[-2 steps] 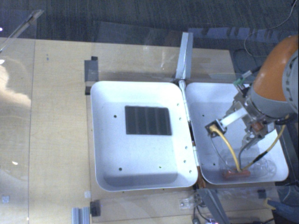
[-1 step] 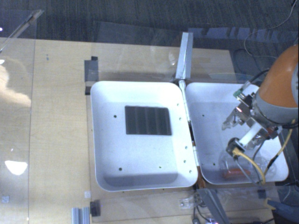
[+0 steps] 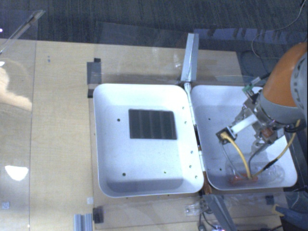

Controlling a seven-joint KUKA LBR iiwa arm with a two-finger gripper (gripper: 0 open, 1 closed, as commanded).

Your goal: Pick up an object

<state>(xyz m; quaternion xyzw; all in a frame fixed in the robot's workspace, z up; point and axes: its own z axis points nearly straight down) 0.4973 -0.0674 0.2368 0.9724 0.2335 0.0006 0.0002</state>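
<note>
Starting at the gripper [image 3: 263, 134]: it's hung low over the right bin [image 3: 211, 105], on the side the arm [image 3: 288, 83] comes in from. Whether it's open or shut can't be made out from this angle, there's too much clutter around the wrist. Nothing can be seen held in it, tbh.

A yellow cable [image 3: 243, 160] is looped down from the wrist area towards the bin floor, and a white bar with a dark tip [image 3: 225, 135] is stuck out towards the divider between the bins.

The likeliest target is the small reddish object [image 3: 239, 179], which is parked right by the bin's near wall. It's placed below the gripper in the view and a bit towards the left bin [image 3: 103, 129], clearly apart from it. Its long axis looks to be laid roughly along that wall, though it's small and blurry, so that's not guaranteed.

So the next move would probably need to be made towards the near wall and then down. The wall being so close could be a problem, and the cable is draped right by the object.

A dark ribbed rectangle [image 3: 152, 124] is laid flat in the left bin, well away from the gripper.
</note>
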